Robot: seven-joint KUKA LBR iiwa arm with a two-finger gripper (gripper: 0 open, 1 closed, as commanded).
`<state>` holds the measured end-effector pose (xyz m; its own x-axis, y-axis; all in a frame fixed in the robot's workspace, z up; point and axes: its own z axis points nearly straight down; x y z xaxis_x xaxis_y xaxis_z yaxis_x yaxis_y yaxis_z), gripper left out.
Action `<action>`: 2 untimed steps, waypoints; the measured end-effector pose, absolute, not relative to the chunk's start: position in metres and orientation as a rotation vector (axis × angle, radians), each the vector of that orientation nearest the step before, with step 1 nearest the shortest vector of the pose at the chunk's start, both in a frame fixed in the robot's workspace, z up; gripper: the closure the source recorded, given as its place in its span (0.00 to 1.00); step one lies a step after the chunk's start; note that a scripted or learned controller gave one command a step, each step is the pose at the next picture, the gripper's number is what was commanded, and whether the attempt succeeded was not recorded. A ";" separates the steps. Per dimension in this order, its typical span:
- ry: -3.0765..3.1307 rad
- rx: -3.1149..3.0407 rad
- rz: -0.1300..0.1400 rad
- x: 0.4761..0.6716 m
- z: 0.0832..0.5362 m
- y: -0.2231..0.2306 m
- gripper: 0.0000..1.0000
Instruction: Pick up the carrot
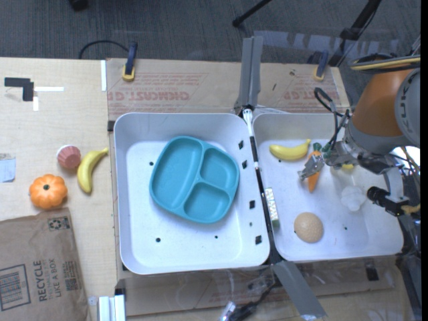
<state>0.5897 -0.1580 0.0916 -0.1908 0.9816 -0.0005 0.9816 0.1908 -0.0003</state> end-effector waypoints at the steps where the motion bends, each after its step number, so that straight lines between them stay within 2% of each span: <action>1: 2.419 2.004 -0.001 0.590 0.101 -0.159 1.00; 2: 2.420 2.002 -0.001 0.606 0.192 -0.087 1.00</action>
